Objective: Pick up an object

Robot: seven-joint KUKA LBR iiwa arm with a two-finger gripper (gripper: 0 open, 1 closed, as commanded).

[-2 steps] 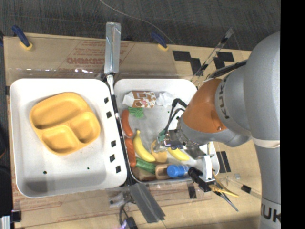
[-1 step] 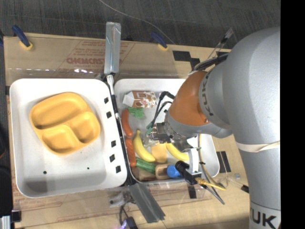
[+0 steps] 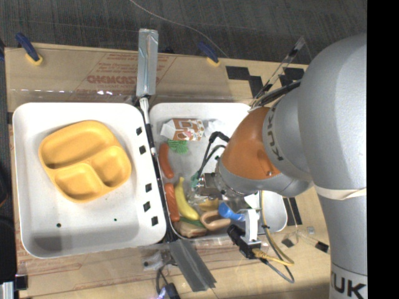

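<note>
Gripper [image 3: 209, 192]: lowered into the right bin, at about 5 o'clock from the frame's centre; it is largely hidden beneath the wrist, so it cannot be told whether anything is grasped.
Arm [image 3: 324, 117]: a grey body is seen filling the right of the frame, with the orange band [image 3: 249, 148] just above the wrist, at 2 o'clock from the gripper.
Cables [image 3: 209, 151]: black leads are looped from the orange band down toward the wrist.
Right bin [image 3: 206, 109]: white and shallow; its right half is covered by the arm.
Banana [image 3: 183, 203]: yellow, laid lengthwise at about 8 o'clock from the gripper, close beside it.
Carrot-like pieces [image 3: 166, 161]: two orange-red sticks are set along the bin's left wall, one at 10 o'clock and one at 8 o'clock from the gripper; perhaps toy carrots or sausages.
Green piece [image 3: 177, 146]: small, lying at 11 o'clock from the gripper.
Packet [image 3: 184, 129]: white with red print, at 12 o'clock, near the bin's far wall.
Blue piece [image 3: 227, 212]: found at 5 o'clock, just below the wrist.
Tan pieces [image 3: 206, 223]: bread-coloured shapes are heaped at 6 o'clock against the near wall.
Left bin [image 3: 37, 229]: white, lying at 9 o'clock.
Yellow tray [image 3: 84, 161]: a divided dish is set in the left bin's far half.
</note>
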